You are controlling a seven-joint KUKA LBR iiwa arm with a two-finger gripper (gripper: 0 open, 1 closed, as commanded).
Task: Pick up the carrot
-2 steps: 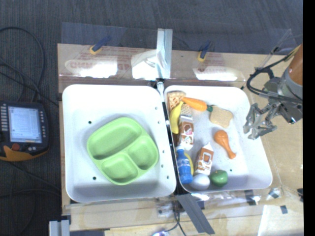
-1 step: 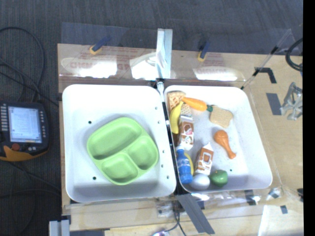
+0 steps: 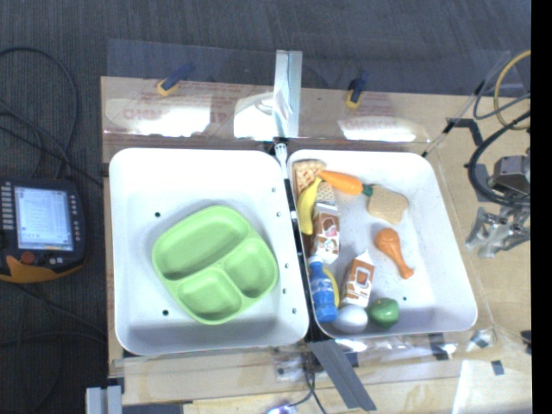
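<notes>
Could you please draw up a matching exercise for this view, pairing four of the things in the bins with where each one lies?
Things:
1. carrot
2. green divided plate
3. blue bottle
4. green ball

Places:
A. in the left bin, on its own
B. at the far end of the right bin, beside the banana's tip
C. near corner of the right bin, right of the white egg
D. near end of the right bin, along its left wall

Pairs: 1-B, 2-A, 3-D, 4-C
</notes>
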